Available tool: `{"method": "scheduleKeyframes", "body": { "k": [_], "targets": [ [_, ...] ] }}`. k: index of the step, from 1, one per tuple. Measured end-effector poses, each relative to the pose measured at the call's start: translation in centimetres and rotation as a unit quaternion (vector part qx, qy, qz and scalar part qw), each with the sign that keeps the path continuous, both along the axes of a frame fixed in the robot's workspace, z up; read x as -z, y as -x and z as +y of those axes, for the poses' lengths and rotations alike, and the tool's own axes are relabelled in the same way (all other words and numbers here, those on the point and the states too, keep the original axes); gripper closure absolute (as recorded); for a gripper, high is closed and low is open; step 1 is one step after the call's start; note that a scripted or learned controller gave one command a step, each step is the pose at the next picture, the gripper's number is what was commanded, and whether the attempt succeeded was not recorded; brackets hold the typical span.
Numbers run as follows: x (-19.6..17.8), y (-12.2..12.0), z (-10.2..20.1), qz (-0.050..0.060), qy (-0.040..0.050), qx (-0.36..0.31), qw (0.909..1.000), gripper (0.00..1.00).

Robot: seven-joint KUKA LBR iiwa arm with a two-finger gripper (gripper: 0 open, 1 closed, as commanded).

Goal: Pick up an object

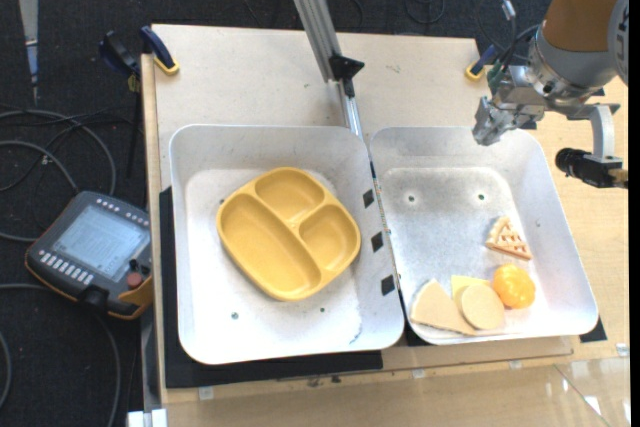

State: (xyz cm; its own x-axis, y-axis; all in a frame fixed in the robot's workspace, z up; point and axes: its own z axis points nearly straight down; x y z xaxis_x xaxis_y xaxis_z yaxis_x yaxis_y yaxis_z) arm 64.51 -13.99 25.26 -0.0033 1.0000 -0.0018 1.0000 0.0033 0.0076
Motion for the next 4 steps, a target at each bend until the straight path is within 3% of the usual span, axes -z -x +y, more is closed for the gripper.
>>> {"method": "scheduleKeyframes", "body": {
  "k": [2,4],
  "targets": [
    [-0.3,5.3,10.1,0.004,-0.0019,-0.002,1.0,1.0],
    [0.1,8.6,19.2,0.005,-0.0018,-0.003,1.0,1.0]
  ]
}}
